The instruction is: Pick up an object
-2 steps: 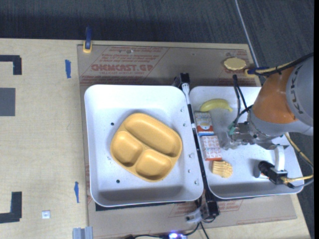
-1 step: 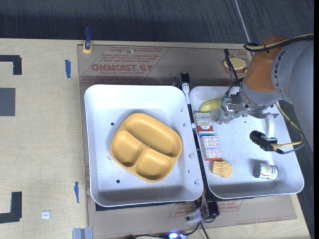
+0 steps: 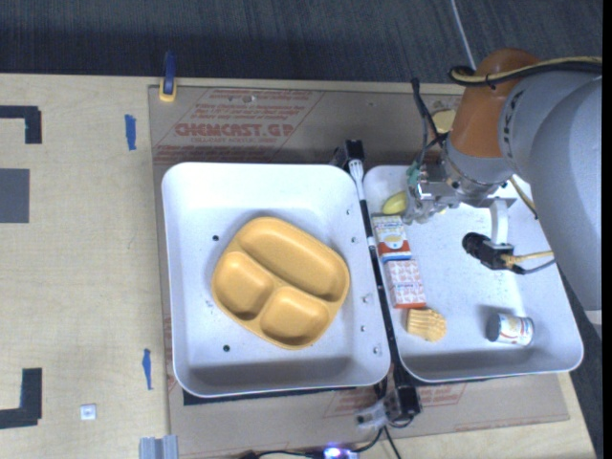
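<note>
You have the big grey arm with its orange band (image 3: 483,103) filling the upper right of the frame, and its two-finger gripper (image 3: 427,197) sits low over the upper left corner of the right-hand shallow white bin (image 3: 545,347). Whether it is open or closed you cannot tell from this angle. Left of centre, the left-hand shallow white bin (image 3: 191,256) carries one thing, a large yellow-orange plastic tray with three moulded compartments (image 3: 278,280), lying at a tilt in the middle. In the right bin, a flat red-and-white printed packet (image 3: 398,261) lies along the left wall, just below the gripper. A small silver can with a red label (image 3: 510,329) lies on its side toward the lower right, well apart from the gripper. A ridged yellow crisp-like piece (image 3: 426,325) sits just below the packet. A small yellow-green rounded object (image 3: 395,203) rests just beside the gripper, to its left; contact cannot be made out.
</note>
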Robot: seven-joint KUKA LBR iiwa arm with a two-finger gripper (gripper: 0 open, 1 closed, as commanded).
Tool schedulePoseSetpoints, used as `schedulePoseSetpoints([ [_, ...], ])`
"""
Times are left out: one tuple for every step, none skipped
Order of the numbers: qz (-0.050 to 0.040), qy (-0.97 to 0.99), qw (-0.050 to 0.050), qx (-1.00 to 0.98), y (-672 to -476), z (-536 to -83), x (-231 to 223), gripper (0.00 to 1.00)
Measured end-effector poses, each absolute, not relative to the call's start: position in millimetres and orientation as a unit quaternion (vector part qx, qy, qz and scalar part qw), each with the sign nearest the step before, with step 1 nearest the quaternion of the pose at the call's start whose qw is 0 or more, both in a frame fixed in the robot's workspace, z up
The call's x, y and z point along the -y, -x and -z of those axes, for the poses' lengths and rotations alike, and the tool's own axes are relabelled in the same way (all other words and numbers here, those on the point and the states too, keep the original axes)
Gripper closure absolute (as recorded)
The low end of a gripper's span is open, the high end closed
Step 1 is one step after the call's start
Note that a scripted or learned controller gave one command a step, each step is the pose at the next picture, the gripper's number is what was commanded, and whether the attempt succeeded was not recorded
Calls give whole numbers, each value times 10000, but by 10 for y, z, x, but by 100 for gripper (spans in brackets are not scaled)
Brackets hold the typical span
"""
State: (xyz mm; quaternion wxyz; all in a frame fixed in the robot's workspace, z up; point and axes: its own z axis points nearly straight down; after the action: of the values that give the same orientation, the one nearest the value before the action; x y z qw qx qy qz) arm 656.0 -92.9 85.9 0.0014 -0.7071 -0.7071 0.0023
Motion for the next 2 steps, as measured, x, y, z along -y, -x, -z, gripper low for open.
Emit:
schedulePoseSetpoints([
  [10,7062,-3,7080,-6135,-1854,-343,100],
  [-7,7073,9,7070,-5298,-2498,195,100],
])
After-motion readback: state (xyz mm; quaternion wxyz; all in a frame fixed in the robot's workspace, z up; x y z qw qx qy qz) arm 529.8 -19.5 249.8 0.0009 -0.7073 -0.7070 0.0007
